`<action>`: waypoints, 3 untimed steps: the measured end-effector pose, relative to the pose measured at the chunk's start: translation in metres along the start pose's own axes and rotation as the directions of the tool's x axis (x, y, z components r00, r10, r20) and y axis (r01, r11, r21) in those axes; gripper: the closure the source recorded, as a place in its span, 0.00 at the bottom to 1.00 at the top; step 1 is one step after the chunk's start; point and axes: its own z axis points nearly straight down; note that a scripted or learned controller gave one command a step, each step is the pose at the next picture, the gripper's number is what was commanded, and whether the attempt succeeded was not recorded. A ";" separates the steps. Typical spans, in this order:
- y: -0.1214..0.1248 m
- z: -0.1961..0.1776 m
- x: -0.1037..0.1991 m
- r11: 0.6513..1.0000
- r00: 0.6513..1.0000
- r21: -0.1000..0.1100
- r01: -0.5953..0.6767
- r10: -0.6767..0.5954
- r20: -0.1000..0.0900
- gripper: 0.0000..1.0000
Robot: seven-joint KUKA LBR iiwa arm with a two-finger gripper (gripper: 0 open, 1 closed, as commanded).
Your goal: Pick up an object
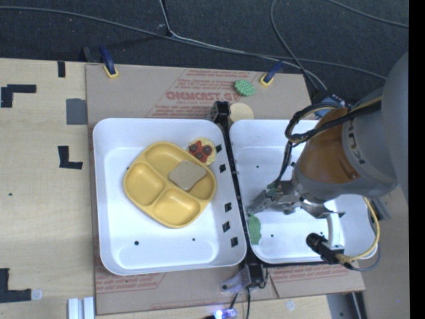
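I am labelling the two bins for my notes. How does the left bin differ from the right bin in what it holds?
The left bin holds a yellow divided tray with a tan square piece on it; the right bin holds a small green object at its left wall. The arm reaches into the right bin, not the left bin. Both are shallow, white and side by side.

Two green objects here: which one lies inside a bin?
The green piece at the right bin's left wall, near the hand. The other, dotted green one sits on cardboard beyond the bins.
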 end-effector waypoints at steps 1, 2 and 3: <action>0.001 -0.012 0.000 1.000 1.000 -0.003 0.000 0.000 0.001 1.00; 0.011 -0.067 -0.002 1.000 1.000 -0.006 0.001 -0.001 0.000 1.00; 0.012 -0.120 -0.002 1.000 1.000 -0.005 0.001 -0.001 0.000 1.00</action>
